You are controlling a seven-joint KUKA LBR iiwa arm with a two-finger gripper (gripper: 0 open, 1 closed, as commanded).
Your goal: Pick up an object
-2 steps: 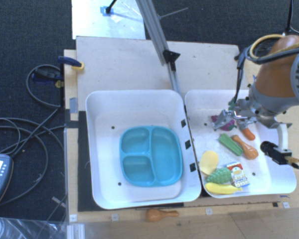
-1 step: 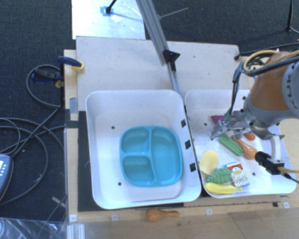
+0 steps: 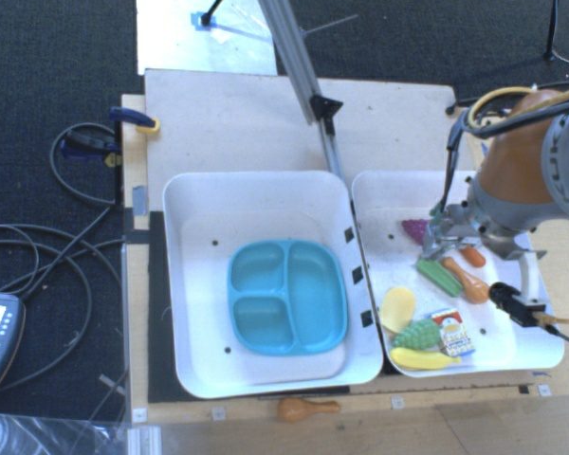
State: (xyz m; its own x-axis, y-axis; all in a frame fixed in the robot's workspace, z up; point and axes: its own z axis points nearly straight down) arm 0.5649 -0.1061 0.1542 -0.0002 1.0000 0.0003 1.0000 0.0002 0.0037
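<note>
Gripper (image 3: pixel 436 245), finger state not discernible, hovering low in the right bin (image 3: pixel 550 354); nearest item: green toy strip (image 3: pixel 439 277), just below the gripper, long axis slanting down-right, with orange carrot (image 3: pixel 466 281) touching alongside and purple piece (image 3: pixel 415 227) beside it up-left.

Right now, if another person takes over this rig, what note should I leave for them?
Gripper: low in the right bin, near the purple piece and the green piece. I cannot tell if it is open or shut, and nothing shows as held.
Right bin also has an orange carrot-like toy, a yellow round piece, a green bumpy toy, a yellow banana-like piece and a small printed box.
Left bin: a blue divided tray.
Done: no pick confirmed.
Left: grasp one object and lift it.
</note>
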